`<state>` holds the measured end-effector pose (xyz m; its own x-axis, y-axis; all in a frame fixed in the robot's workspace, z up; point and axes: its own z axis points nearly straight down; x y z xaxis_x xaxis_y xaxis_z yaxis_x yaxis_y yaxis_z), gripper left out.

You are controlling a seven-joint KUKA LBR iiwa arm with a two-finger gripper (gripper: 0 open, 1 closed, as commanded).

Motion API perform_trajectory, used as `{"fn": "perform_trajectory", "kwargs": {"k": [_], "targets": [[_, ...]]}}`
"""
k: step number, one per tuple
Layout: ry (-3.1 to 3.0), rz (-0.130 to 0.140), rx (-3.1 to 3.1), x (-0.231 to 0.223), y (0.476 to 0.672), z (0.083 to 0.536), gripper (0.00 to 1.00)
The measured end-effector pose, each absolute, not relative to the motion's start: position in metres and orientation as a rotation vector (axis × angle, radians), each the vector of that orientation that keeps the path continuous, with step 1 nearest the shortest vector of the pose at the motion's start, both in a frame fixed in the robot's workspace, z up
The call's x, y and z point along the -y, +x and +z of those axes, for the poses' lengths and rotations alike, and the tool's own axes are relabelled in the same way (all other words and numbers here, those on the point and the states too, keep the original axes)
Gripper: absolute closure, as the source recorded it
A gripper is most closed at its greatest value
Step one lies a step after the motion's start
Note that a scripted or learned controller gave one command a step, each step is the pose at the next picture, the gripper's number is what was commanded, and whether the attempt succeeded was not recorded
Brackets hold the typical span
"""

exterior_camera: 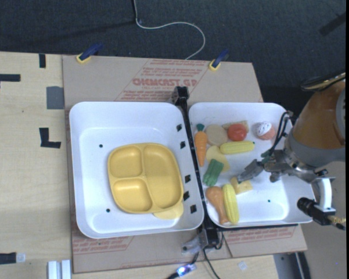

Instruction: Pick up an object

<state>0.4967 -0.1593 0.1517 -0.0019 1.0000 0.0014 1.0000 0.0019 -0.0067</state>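
The right bin (276,211) holds several toy foods: a carrot (201,146), a red tomato (237,132), a corn cob (237,148), a green pickle (213,172), a white and pink egg-shaped piece (263,129), a small yellow cheese piece (243,185), and a second corn cob (230,202) lying against an orange piece (216,201). My gripper (256,170) hangs over the middle of this bin, just above and right of the cheese piece and below the first corn cob. Nothing is visibly held in it.
The left bin (90,127) contains a yellow divided plate (144,176) with a pale yellow piece (169,213) peeking out beneath its lower right edge. The arm's grey and orange body (319,127) covers the right bin's right wall. A white cable (174,25) lies behind the bins.
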Motion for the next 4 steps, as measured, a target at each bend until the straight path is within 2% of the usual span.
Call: {"fn": "perform_trajectory", "kwargs": {"k": [1, 2, 3, 4], "targets": [[-2.216, 0.006, 2.218, 0.166, 0.502, 0.099, 0.0], [-2.219, 0.003, 2.222, 0.165, 0.502, 0.084, 0.0], [-2.222, 0.002, 2.224, 0.166, 0.502, 0.095, 1.0], [-2.221, -0.002, 2.224, 0.158, 0.495, 0.148, 1.0]]}}
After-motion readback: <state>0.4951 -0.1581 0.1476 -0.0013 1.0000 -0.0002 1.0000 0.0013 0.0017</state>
